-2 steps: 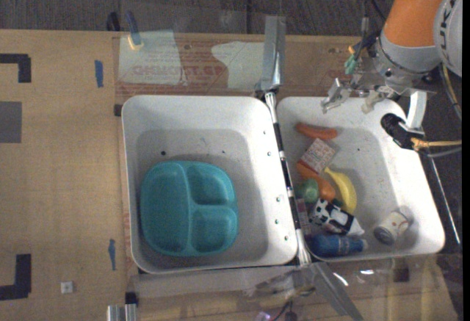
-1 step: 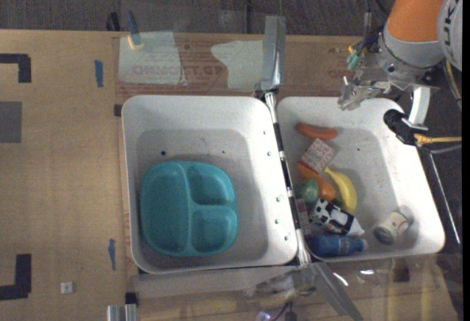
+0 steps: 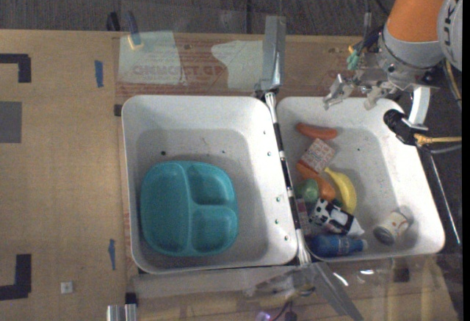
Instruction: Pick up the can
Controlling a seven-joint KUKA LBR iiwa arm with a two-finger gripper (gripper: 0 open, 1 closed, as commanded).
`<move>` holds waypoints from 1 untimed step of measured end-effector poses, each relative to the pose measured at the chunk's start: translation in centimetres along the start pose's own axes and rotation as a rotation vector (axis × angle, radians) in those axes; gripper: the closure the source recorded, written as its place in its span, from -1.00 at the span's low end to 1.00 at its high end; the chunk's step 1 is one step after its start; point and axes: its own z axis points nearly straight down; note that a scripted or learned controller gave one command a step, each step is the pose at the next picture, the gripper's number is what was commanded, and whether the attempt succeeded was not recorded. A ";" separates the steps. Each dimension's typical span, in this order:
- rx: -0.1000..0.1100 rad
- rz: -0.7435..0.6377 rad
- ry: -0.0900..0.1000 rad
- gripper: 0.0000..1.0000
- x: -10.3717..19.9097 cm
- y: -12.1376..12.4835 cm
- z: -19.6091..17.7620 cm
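The can (image 3: 391, 225), pale and cylindrical, is lying on its side in the right bin's (image 3: 433, 235) near corner; the gripper (image 3: 354, 94) is hovering over that bin's far rim, jaws spread, gripping nothing.

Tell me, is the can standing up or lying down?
Lying down. The can rests on its side near the right bin's front corner, its round end facing the camera.

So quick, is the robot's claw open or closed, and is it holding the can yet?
Claw: open, holding nothing, above the right bin's far edge. The can lies in that bin's near right corner.
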 end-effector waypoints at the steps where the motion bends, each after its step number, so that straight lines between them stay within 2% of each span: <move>1: 0.005 0.190 0.001 -1.00 -8.6 -2.4 8.1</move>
